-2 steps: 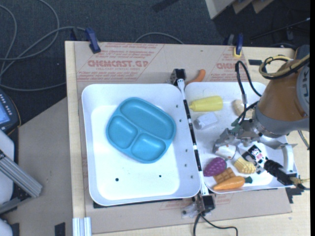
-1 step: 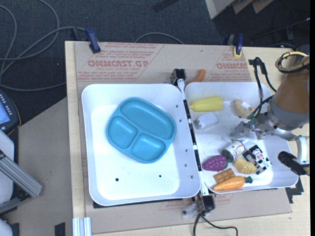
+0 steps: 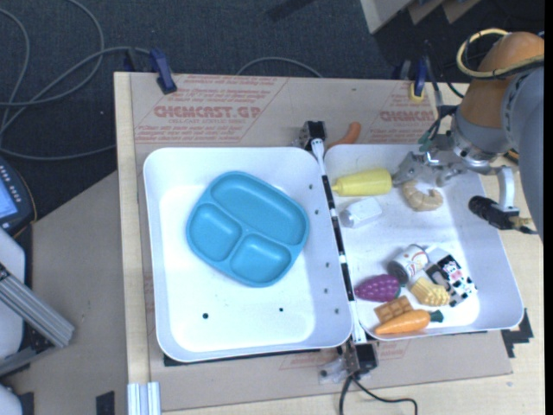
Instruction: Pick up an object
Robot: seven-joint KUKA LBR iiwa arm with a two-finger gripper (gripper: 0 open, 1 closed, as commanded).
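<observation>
A robotics lab: clamped board point(image 3: 259, 102), loose floor cables point(image 3: 60, 24), paired white bins point(image 3: 173, 232).

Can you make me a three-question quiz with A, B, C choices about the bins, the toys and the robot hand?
1. Where is the blue divided plate?
A. in the left bin
B. in the right bin
C. on the floor

2. What colour is the bottle-shaped toy near the top of the right bin?
A. purple
B. yellow
C. green

3. Where is the gripper?
A. over the blue plate
B. over the upper part of the right bin
C. outside both bins

Answers:
1 A, the plate lies in the left bin.
2 B, it is plainly yellow.
3 B, it hangs just above a tan toy there.
</observation>
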